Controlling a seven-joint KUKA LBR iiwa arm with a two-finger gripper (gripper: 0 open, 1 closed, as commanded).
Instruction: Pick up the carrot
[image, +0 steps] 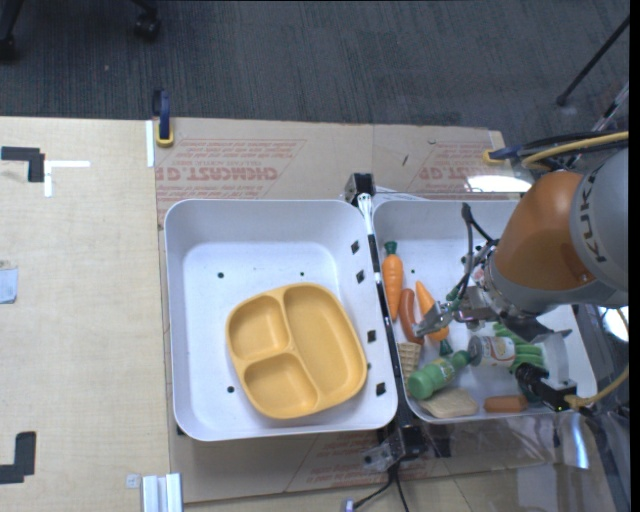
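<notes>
Orange plastic carrot with green top lying lengthwise against left wall of right-hand shallow white bin. Tool low beside it among other toy foods; finger state impossible to tell. Best: shift left, align over carrot middle, descend straight, avoiding neighbouring orange sticks.

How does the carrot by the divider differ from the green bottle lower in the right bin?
The carrot is orange with a green top; the green bottle is green all over. The carrot lies lengthwise along the bin's left wall, near the back; the green bottle lies slanted near the front. The carrot tapers to a point; the green bottle is stubbier. Both lie flat in the right bin.
</notes>
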